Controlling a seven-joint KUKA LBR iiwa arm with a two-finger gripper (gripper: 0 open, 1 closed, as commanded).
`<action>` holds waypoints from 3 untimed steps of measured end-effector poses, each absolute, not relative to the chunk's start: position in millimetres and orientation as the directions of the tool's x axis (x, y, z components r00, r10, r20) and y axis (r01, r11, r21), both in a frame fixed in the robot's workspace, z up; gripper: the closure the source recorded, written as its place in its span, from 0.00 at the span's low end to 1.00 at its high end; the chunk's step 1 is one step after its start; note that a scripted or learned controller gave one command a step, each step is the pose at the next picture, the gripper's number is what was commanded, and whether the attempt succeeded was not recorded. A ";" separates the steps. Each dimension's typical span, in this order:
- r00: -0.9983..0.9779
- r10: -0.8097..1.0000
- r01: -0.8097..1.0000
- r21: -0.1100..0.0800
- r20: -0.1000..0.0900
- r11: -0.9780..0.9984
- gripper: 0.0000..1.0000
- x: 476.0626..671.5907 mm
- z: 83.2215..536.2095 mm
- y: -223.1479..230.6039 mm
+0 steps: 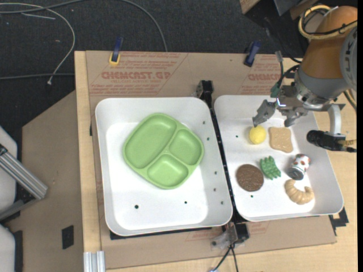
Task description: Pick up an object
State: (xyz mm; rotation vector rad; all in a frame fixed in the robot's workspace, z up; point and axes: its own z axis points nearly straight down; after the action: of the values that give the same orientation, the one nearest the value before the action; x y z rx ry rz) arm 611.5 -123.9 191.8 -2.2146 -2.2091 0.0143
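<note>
The grey arm with its orange band (334, 24) reaches in from the right, and its claw (278, 115) hangs over the far part of the right bin (238, 191). The two fingers are spread wide, one tip at the left (261, 117) and one at the right (292, 118), with nothing between them.

Just below the left fingertip lies a small yellow lemon-like piece (257, 135), near it but not gripped. Beside the lemon, to its right, sits a tan slice of toy bread (281, 139), just under the right fingertip. Nearer the camera in the same bin lie a round brown cookie (249, 177), a green ridged toy (270, 168) just beside it (whether the two touch cannot be told), a small white and red object (299, 165), too small to name, and a tan croissant-shaped piece (299, 192) near the front right corner.

The left bin (113, 208) holds a green divided plate (163, 150) with three compartments, lying flat and turned at an angle. Both bins rest side by side on a brown board (91, 152) on the worktop, with blue clamps (117, 50) at its far edge.
</note>
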 end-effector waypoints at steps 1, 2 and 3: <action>0.000 1.000 1.000 -0.001 0.001 0.000 0.00 614.6 200.6 -123.6; -0.001 1.000 1.000 -0.007 0.003 0.001 0.00 613.8 144.1 -113.1; 0.000 1.000 1.000 -0.006 0.002 0.000 0.00 613.2 91.4 -112.3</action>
State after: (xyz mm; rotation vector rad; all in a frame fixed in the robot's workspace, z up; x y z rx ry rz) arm 613.2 -112.3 91.4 -2.2173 -2.2179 0.0046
